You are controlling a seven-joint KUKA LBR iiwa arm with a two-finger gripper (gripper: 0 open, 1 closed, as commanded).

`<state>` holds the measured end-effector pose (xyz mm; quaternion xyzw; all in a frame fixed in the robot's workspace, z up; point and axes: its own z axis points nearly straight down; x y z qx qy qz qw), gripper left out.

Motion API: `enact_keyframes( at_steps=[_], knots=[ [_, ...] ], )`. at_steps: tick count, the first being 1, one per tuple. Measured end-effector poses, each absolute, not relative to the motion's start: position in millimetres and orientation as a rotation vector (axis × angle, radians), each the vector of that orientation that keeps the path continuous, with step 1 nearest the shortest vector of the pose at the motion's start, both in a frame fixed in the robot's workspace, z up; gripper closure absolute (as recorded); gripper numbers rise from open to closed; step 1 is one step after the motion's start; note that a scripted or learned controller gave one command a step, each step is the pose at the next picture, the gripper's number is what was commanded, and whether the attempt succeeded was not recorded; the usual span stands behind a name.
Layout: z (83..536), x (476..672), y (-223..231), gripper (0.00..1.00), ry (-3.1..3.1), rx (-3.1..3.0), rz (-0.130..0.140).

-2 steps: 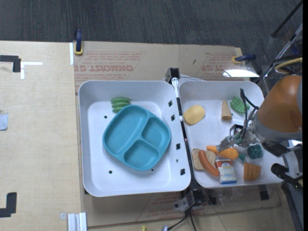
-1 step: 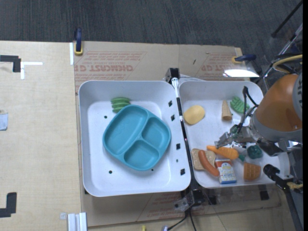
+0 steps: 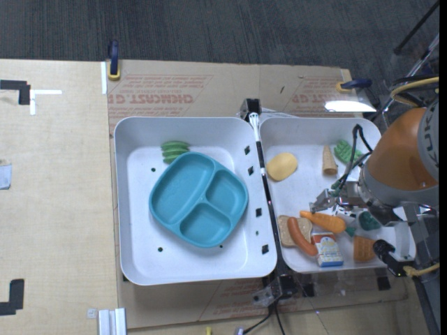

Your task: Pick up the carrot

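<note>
The carrot (image 3: 325, 221) lies in the right bin (image 3: 307, 130), near the front, with its fat end pointing right. The gripper (image 3: 328, 202) is low over it, just past its back edge. I cannot tell if the gripper is grabbing it or not, because the metal tips blur into the stuff below.

Lots of things crowd the carrot. A red sausage (image 3: 302, 238) and a slice of bread (image 3: 286, 230) touch it on the left, and a small box (image 3: 328, 251) sits just in front. So the grab could catch the sausage too, or push the carrot away. The carrot is smooth and round, so it may slip out.

The blue tray (image 3: 199, 199) in the left bin (image 3: 133, 208) is well apart
</note>
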<state>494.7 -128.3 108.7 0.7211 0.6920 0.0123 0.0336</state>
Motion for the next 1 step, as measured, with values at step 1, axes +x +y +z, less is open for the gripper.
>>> enact_keyframes(
  at_steps=[1],
  knots=[
    [108.6, 494.6, -128.4, 0.00, 2.131, 2.217, 0.038]
  ],
)
